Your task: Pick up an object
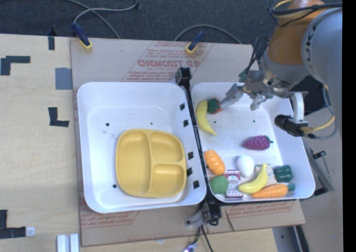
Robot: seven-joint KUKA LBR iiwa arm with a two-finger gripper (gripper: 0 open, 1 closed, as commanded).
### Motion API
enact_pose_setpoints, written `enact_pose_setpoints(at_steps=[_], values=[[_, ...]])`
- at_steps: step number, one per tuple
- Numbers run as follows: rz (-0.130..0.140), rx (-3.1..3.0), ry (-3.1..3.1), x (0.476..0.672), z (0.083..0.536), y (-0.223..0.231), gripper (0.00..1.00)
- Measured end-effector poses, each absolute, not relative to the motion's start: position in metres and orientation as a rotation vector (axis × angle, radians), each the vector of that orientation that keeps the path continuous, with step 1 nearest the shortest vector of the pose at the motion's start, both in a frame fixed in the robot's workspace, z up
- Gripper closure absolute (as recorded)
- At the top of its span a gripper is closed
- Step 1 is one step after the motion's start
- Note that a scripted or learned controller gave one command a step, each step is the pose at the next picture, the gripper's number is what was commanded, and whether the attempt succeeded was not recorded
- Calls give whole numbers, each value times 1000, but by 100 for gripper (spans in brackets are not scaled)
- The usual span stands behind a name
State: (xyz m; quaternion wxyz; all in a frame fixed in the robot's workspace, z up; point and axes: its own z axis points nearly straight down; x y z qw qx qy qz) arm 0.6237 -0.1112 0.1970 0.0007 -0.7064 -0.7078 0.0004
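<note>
Right bin (289,134) holds two bananas (203,117), one egg (245,164)

**binwatcher:** quick headcount? I get two white bins, the left bin (89,134) and the right bin (300,162), plus one yellow divided tray (150,163).

**pnp_dave:** Same. Toy food: two bananas, the upper banana (203,118) and the lower banana (254,180). One each of purple grapes (256,143), white egg (245,163), carrot (272,191), orange pepper (214,162), green round fruit (219,183), dark green piece (282,173).
</note>
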Motion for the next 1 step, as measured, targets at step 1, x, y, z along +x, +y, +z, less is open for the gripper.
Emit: enact_pose_setpoints(at_steps=[1], values=[[3, -2220, -2220, 558, 147, -130, 0]])
